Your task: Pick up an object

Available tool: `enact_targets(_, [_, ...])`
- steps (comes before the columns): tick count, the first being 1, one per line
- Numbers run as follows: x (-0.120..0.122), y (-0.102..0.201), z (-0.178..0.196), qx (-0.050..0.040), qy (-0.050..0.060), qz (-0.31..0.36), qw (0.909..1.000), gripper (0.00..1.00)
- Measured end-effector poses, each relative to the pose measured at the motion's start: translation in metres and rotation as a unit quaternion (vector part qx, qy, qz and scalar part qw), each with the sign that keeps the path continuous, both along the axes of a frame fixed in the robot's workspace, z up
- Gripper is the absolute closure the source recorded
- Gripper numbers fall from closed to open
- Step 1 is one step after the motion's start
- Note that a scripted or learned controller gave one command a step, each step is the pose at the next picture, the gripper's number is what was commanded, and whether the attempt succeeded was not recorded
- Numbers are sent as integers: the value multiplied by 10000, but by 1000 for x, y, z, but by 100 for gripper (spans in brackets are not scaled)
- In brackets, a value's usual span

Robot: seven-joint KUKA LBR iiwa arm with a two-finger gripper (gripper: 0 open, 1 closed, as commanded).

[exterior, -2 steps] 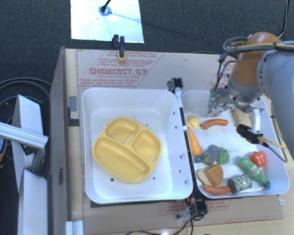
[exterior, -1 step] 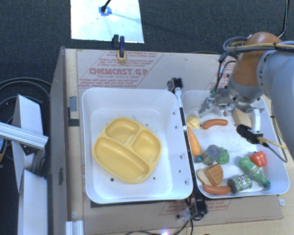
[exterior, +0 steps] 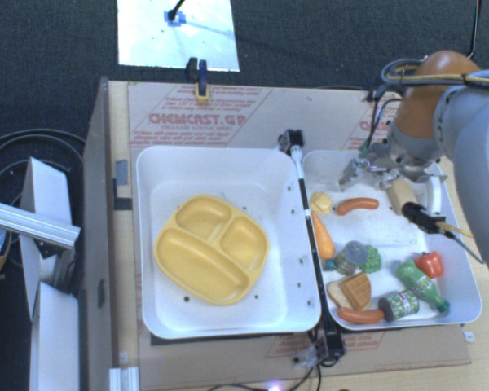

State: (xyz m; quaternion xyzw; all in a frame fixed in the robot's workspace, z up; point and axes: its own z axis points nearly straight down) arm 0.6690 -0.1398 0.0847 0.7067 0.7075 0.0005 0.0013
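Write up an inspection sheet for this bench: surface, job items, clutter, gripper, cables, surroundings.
Surface: bench top with printed lettering, bearing left bin and right bin side by side.
Job items: right bin holds sausage, carrot, green bottle, red pepper, waffle, can.
Clutter: yellow divided tray in left bin.
Gripper: gripper above the right bin's far end; finger state unclear.
Cables: black cables on floor at left.
Surroundings: dark carpet, white sheet beyond the bench, clamp on its far edge.

Yellow tray (exterior: 212, 249), orange carrot (exterior: 323, 235)
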Motion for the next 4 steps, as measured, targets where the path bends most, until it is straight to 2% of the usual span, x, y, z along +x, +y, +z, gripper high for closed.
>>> enact_targets(1, [1, 0, 11, -7, -21, 16, 10000, 100])
enact_targets(2, [1, 0, 11, -7, -18, 20, 10000, 0])
enact_targets(3, [2, 0, 23, -13, -38, 29, 10000, 100])
enact_targets(4, [2, 0, 22, -14, -35, 32, 10000, 0])
